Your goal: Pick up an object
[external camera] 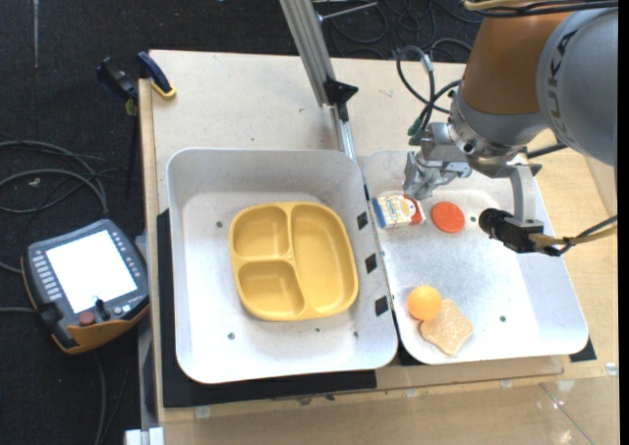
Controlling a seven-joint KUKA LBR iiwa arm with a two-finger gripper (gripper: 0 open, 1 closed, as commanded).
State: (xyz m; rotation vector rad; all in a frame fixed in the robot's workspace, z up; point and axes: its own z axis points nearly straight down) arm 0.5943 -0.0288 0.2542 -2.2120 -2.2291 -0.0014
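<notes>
Camera view has the gripper (423, 178) poised just above the milk carton (397, 210) (finger spread cannot be told), nothing lifted yet.

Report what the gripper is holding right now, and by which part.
Nothing visibly held. The gripper hovers just above the small carton in the right bin; nothing shows between its fingers.

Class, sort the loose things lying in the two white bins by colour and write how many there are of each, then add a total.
Yellow: 1, the divided tray
Orange or red-orange: 2, the ball and the disc
Tan: 1, the bread-like piece
White with a label: 1, the small carton
Total: 5
</notes>
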